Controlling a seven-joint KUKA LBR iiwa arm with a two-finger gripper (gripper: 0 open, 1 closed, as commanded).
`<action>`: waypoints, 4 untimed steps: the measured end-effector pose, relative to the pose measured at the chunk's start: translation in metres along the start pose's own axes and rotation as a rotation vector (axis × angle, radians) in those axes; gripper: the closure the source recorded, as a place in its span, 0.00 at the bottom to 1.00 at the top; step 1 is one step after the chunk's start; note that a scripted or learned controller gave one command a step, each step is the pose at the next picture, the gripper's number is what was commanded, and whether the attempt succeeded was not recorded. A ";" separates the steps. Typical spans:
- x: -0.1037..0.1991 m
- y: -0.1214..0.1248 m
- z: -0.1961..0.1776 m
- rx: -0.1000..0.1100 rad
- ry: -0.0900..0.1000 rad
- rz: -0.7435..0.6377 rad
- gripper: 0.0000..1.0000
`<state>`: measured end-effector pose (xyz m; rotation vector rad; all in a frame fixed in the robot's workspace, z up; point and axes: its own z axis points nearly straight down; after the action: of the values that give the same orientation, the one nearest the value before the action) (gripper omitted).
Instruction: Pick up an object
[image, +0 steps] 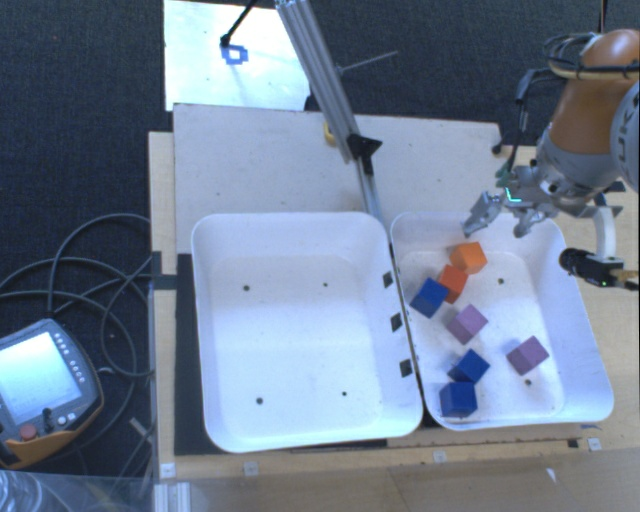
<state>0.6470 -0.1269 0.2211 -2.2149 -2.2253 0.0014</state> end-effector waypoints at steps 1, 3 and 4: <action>0.000 0.001 -0.002 -0.004 -0.001 -0.001 0.00; 0.001 0.003 0.099 -0.006 -0.003 0.002 0.00; 0.001 0.004 0.131 -0.002 -0.001 0.002 0.00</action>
<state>0.6506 -0.1260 0.0898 -2.2181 -2.2250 0.0004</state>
